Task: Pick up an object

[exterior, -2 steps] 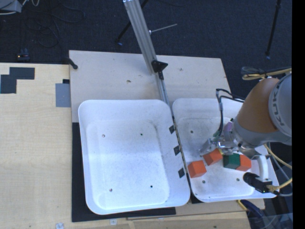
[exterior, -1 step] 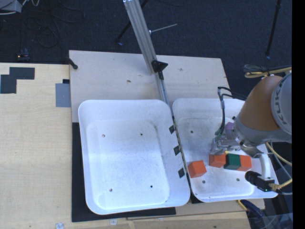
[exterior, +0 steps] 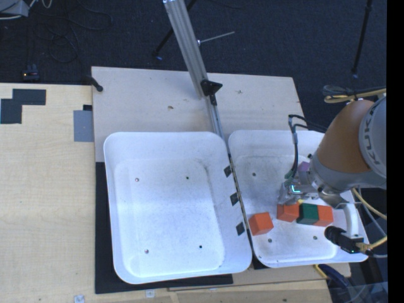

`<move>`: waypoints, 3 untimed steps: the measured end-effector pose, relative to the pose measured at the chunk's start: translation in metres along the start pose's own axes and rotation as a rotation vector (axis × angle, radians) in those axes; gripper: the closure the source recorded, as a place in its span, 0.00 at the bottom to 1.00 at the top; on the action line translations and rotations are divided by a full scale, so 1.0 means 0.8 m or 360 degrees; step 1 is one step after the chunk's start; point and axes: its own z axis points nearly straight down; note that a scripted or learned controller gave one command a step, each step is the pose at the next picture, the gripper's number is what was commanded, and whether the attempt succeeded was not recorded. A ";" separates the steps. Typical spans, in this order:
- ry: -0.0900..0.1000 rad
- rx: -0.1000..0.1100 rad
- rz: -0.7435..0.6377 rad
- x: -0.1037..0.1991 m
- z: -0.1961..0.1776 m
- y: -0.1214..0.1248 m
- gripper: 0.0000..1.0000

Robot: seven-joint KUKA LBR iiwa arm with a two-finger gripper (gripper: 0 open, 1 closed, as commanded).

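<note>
bins sit side by side: left bin (exterior: 167,207), then right bin (exterior: 265,163) where the arm (exterior: 350,150) reaches in. gripper (exterior: 291,193) is low, its spread impossible to tell. orange-and-green block (exterior: 307,214) lies just beneath; smaller orange cube (exterior: 261,223) lies near the divider.

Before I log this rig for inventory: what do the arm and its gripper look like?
The thick rounded arm is grey metal with a broad orange band above the wrist. A thin dark cable loops along it toward the small grey two-finger gripper, where a small greenish-cyan light glows. Yellowish cables run beside the arm's upper part.
</note>
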 end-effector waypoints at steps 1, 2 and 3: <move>-0.0001 0.0021 0.0008 -0.100 -0.022 -0.018 0.00; 0.0004 0.0015 -0.0003 -0.099 0.019 0.000 0.00; 0.0005 0.0016 -0.0007 -0.101 0.051 0.116 0.00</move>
